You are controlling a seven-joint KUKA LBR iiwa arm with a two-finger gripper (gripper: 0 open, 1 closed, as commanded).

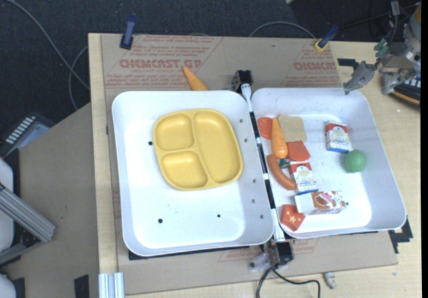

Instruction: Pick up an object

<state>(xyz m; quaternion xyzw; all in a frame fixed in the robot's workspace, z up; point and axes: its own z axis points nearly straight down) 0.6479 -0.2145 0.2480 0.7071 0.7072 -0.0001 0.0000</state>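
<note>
At the far right corner of the bench, the gripper [354, 79] hangs just beyond the far rim of the right bin [384, 186]; whether it is released or clenched I cannot tell, and nothing shows in its grasp. Every candidate lies nearward and leftward of it inside that bin: the small carton [338, 137] and the green ball [354, 161] are nearest, with bare white floor around them. The carrot [278, 138] and the tan block [291, 127] sit further left, crowded against the dividing wall, the carrot's long axis running far to near. The left bin [134, 216] carries a yellow divided plate [198, 148]. The ball looks the easier reach, though it may roll.
</note>
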